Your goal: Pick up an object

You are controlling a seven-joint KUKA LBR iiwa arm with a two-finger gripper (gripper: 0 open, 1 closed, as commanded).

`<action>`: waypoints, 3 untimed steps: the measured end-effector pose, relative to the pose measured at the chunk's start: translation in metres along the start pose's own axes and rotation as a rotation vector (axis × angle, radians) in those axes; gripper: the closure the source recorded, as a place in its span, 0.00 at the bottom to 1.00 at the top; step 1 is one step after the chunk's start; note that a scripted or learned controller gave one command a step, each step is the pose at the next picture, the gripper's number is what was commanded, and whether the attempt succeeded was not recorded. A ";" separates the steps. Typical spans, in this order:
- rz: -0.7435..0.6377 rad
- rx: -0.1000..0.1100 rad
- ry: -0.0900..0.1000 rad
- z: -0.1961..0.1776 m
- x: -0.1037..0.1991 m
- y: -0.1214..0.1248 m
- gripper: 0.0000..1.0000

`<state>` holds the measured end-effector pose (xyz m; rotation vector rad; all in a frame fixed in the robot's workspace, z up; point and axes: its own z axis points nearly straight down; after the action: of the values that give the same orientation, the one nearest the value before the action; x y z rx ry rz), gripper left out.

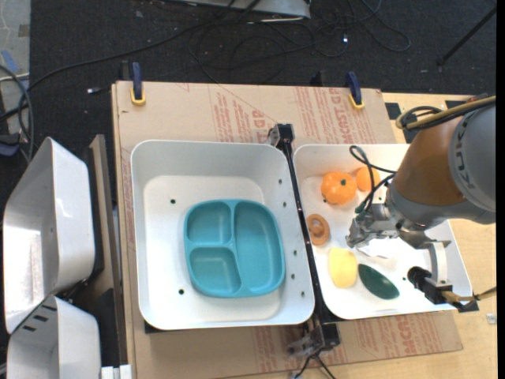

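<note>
Tool (364, 234) low in the right bin (442, 302), finger state impossible to tell. Just beside it, a yellow piece (342, 267), dark green piece (379, 282), brown ring (318, 228) and orange fruit (338, 188). In the left bin (154, 212), a teal divided plate (234, 248). Red lettering on the cardboard-covered bench (237, 109), too faint to read.

Right bin (379, 313) crowded around gripper (361, 234); left bin (158, 164) open around teal tray (234, 247)
</note>
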<state>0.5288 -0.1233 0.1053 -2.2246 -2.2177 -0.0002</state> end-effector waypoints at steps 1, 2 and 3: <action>-0.005 -0.005 -0.002 -0.062 -0.005 0.003 1.00; -0.006 -0.005 -0.002 -0.103 -0.005 0.005 1.00; -0.010 0.000 0.001 -0.106 0.037 -0.001 1.00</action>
<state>0.5276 -0.0858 0.2116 -2.2122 -2.2284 -0.0013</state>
